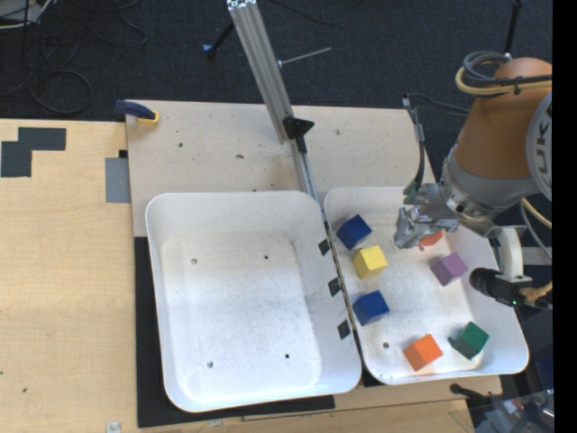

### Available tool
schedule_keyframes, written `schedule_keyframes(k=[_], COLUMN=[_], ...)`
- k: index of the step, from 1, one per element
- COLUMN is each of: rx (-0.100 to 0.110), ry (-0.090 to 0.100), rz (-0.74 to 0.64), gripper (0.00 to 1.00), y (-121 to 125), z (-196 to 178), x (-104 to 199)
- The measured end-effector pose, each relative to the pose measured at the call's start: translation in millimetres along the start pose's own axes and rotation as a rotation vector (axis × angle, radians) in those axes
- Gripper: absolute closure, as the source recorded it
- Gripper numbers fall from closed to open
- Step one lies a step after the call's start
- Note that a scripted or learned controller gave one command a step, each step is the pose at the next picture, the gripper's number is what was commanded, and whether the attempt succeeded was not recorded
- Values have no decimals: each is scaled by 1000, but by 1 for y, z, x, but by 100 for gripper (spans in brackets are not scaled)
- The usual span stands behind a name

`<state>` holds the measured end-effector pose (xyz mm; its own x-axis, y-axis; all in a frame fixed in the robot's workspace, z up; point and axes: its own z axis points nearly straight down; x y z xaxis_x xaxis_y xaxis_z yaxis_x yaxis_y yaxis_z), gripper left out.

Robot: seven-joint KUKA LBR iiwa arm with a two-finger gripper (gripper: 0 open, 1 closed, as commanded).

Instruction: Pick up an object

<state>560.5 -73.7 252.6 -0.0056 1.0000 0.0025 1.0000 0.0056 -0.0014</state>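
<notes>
The right bin (505, 354) contains six blocks and one partly hidden item. A dark blue block (353, 231) lies near the bin's upper left, with a yellow block (370, 261) just below it and a second blue block (370, 307) below that, all three close to the divider between the bins. A purple block (448, 267) sits toward the right side of the bin. An orange block (422, 352) and a green block (470, 340) lie near the lower edge, close together but apart. A small red-orange object (432, 237) is visible directly beneath the pincer (413, 233), partly covered by it; contact between the two cannot be confirmed. The pincer hangs low over the upper middle of the right bin, between the dark blue block and the purple block; whether it is spread or closed cannot be told, and nothing is seen gripped by it. The arm (498, 142) enters from the right, its orange band above the wrist. The left bin (180, 215) adjoins the right bin along black clips on the shared edge. Both bins rest on the tabletop (207, 147), where a slanted aluminium rail (266, 66) rises behind them and a blue-and-yellow clamp (137, 111) sits at the far left corner.
</notes>
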Motion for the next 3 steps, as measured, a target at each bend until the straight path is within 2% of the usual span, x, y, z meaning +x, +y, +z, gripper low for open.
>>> schedule_keyframes(k=[2, 3], rx=[0, 2], ry=[-1, -1], rz=[3, 2], gripper=[100, 100], y=[27, 32], z=[-3, 8], x=[87, 140])
